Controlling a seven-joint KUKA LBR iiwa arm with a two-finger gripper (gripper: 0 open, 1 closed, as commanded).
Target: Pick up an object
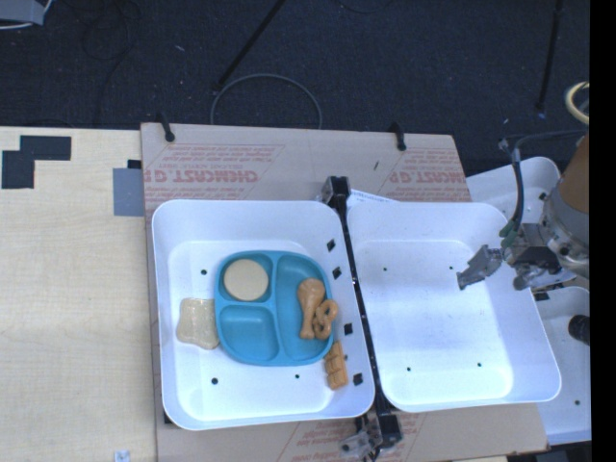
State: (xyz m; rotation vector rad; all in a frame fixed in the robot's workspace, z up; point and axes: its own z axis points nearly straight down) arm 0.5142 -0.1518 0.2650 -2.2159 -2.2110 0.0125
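Camera view shows the gripper [496,266] at the frame's right, over the right bin [433,393], jaws spread and pinching nothing, likely positioning before a reach, while the objects lie around the blue tray [252,340] in the left bin [183,229].

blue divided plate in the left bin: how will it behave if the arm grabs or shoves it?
The blue plate looks like rigid moulded plastic, so probably stiff and light. Its low, flat shape should slide rather than tip. Loose pieces rest on it, the round disc and tan twisted piece, so lifting would likely spill them.
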